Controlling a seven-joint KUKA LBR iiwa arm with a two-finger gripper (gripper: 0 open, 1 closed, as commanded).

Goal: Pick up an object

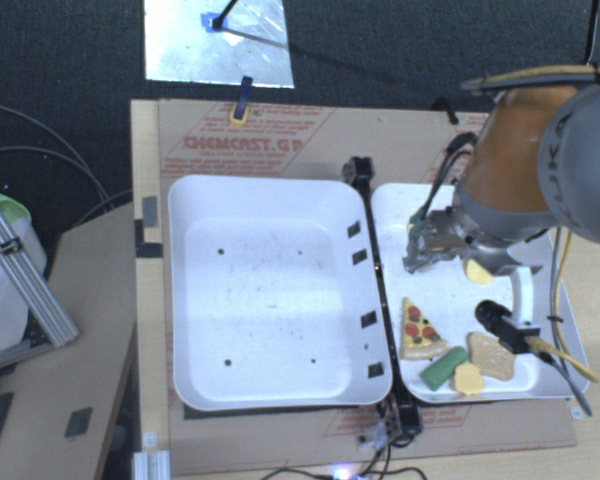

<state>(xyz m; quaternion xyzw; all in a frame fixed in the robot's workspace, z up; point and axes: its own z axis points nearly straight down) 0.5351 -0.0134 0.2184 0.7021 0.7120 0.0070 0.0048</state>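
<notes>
In the right bin (392,206), the tool (421,251) hangs above the pizza slice (419,330), grip state unclear.

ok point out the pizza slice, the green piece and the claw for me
pizza slice (420,330): camera view, middle of its topped face
green piece (443,370): camera view, middle of its body
claw (418,258): camera view, its tip above the right bin

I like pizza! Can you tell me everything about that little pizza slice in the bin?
The pizza slice is a small toy wedge, probably plastic, with yellow cheese, red round toppings and a tan crust. It lies flat in the right bin near its left wall, tip pointing away from the front rim. Its crust end appears to touch a green piece.
</notes>
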